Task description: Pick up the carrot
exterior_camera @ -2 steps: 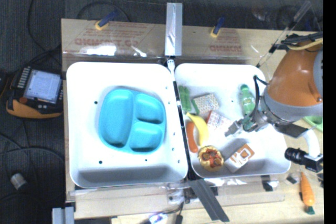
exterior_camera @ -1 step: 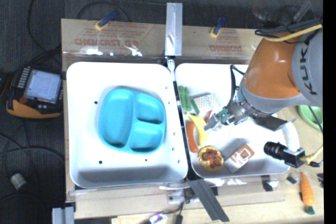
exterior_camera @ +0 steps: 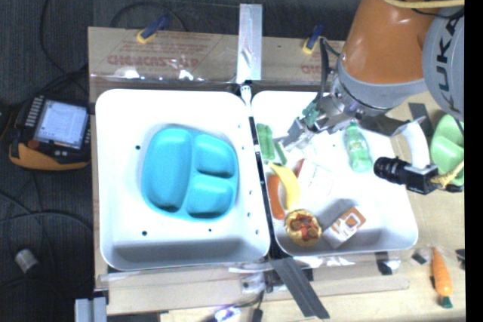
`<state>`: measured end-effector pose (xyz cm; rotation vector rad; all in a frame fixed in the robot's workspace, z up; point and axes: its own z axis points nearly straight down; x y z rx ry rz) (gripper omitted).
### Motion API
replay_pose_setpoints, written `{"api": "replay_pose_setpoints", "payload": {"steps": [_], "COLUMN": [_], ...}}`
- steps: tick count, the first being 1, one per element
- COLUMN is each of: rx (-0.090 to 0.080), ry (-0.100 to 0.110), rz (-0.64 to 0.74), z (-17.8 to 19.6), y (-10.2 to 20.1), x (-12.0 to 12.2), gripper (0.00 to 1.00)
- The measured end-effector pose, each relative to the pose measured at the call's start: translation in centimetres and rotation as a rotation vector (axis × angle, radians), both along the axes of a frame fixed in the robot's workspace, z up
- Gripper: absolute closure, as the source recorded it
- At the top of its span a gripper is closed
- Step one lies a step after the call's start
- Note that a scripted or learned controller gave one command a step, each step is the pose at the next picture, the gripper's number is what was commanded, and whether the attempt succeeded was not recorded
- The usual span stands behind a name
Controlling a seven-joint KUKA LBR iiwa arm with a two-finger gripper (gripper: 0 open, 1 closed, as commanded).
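Carrot [exterior_camera: 275,196] lies lengthwise along right bin's [exterior_camera: 392,226] left wall.

There are two white bins: the left bin [exterior_camera: 121,185] and the right bin [exterior_camera: 392,219]. One blue tray [exterior_camera: 189,171] sits in the left bin. The right bin has one banana [exterior_camera: 287,186], one carrot [exterior_camera: 275,196], one green bottle [exterior_camera: 358,149], one little box [exterior_camera: 346,223] and one round food toy [exterior_camera: 303,226]. One more carrot [exterior_camera: 441,277] lies on the counter [exterior_camera: 445,237].
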<state>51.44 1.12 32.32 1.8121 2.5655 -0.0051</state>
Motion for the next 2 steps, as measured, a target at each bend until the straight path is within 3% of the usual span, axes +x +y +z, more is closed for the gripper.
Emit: {"api": "replay_pose_setpoints", "payload": {"steps": [1, 2], "rx": [-0.001, -0.002], "ry": [-0.001, -0.001], "rz": [0.016, 0.045], "z": [4.3, 3.4], "y": [3.5, 6.1], "x": [6.3, 13.4], "gripper": [1.00, 1.00]}}
